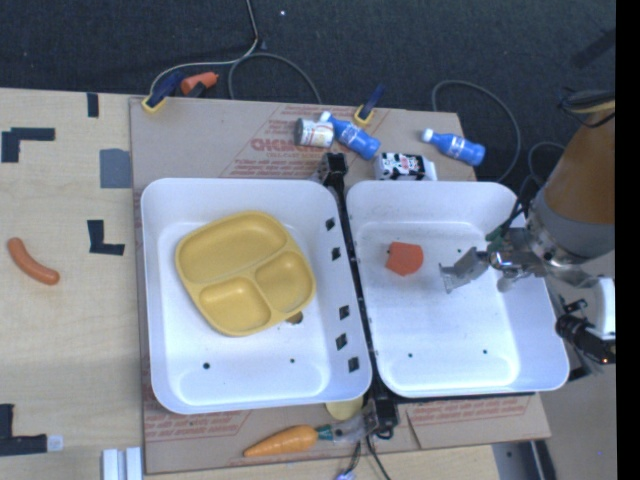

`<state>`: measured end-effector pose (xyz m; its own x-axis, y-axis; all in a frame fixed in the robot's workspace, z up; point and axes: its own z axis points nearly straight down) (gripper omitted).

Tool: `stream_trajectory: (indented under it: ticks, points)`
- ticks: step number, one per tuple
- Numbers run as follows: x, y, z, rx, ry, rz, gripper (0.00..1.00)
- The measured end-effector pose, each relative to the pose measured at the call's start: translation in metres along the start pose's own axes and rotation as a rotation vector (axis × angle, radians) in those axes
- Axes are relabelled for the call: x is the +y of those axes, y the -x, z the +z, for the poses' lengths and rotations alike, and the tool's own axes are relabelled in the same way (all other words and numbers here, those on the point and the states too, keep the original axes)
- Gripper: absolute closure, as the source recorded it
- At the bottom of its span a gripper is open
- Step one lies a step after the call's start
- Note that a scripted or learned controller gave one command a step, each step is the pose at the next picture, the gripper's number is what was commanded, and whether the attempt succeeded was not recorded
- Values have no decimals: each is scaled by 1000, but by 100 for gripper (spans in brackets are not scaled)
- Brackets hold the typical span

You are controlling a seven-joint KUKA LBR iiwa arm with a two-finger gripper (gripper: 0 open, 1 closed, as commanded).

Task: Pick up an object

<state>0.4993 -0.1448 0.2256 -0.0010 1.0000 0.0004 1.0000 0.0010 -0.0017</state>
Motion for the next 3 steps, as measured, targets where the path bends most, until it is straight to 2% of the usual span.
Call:
stream_trajectory:
  ticks: [1, 2, 3]
  points:
    - [37, -12, 82, 1, -3, -1, 0]
    - [89, -47, 143, -2, 2, -4, 0]
    - [125, -33, 139, 0, 4, -1, 0]
